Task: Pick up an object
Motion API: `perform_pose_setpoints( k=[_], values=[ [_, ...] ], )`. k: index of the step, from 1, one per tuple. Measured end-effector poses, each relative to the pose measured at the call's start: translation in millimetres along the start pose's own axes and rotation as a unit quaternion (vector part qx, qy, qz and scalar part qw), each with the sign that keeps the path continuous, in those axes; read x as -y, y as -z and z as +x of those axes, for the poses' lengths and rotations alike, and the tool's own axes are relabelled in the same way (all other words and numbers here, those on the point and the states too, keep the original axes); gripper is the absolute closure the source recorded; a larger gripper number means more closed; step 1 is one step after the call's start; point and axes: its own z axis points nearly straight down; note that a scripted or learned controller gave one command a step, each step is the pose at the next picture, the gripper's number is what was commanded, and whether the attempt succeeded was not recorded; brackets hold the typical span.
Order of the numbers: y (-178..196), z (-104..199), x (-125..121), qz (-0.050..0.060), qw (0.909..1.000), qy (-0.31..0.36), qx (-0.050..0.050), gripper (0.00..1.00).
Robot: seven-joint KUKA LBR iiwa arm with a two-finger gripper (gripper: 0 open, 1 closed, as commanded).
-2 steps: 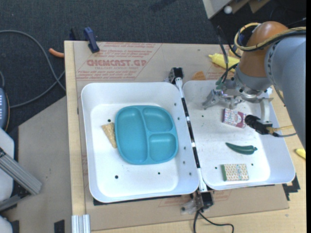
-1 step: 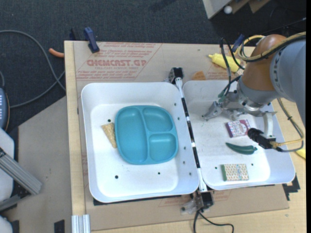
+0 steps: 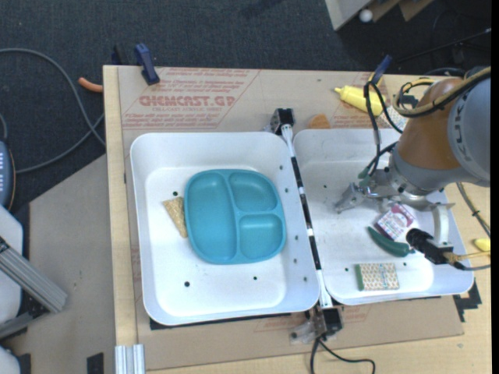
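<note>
Grey metal two-finger claw (image 3: 351, 199) low in the right white bin (image 3: 327, 162), fingers spread, pinching nothing.
Just right: pink-white packet (image 3: 394, 222), green-handled tool (image 3: 390, 244); below, speckled green sponge (image 3: 377, 276).

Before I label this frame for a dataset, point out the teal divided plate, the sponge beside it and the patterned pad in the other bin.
teal divided plate (image 3: 234, 215), camera view, its middle ridge.
sponge (image 3: 176, 213), camera view, its exposed corner.
patterned pad (image 3: 378, 276), camera view, its top face.

Teal divided plate (image 3: 235, 215) in left bin (image 3: 148, 209); arm (image 3: 444, 135) over right bin (image 3: 327, 154)
</note>
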Motion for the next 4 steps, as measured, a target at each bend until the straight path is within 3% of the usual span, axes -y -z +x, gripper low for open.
perform_pose_setpoints(
  k=[1, 2, 3, 4],
  values=[
    [37, -61, -43, -0.002, 1.0000, 0.000, 0.001, 0.00],
    [33, -40, -12, 0.000, 1.0000, 0.000, 0.000, 0.00],
    [36, -39, 30, 0.000, 1.0000, 0.000, 0.000, 0.00],
    [5, -37, 38, -0.006, 1.0000, 0.000, 0.003, 0.00]
  ],
)
